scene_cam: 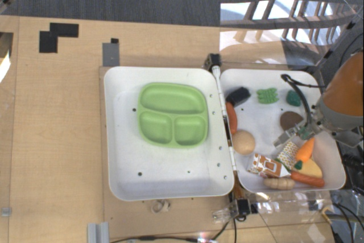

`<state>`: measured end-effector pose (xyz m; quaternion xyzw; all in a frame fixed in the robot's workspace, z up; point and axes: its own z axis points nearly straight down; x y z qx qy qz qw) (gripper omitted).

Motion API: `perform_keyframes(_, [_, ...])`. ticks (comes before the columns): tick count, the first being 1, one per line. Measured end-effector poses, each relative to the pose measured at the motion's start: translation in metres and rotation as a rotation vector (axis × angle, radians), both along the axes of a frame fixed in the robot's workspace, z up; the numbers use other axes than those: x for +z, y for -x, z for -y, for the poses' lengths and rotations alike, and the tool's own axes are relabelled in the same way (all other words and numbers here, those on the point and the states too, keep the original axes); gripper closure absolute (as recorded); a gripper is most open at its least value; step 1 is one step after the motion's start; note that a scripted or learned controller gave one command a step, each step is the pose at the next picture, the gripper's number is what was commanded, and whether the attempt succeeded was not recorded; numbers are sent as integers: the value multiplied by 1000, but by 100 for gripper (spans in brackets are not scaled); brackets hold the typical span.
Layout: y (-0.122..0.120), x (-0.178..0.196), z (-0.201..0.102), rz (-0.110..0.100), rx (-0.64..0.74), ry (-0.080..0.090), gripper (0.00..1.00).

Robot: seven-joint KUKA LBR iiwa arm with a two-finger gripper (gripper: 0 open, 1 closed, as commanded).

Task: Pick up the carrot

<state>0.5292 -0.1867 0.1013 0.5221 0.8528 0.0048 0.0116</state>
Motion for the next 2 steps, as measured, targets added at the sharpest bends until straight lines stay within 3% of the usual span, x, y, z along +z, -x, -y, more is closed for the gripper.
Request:
perform_keyframes(1, [31,-12,17,-10,245,4,0])
perform_keyframes(2, [26,1,16,1,248,6,100])
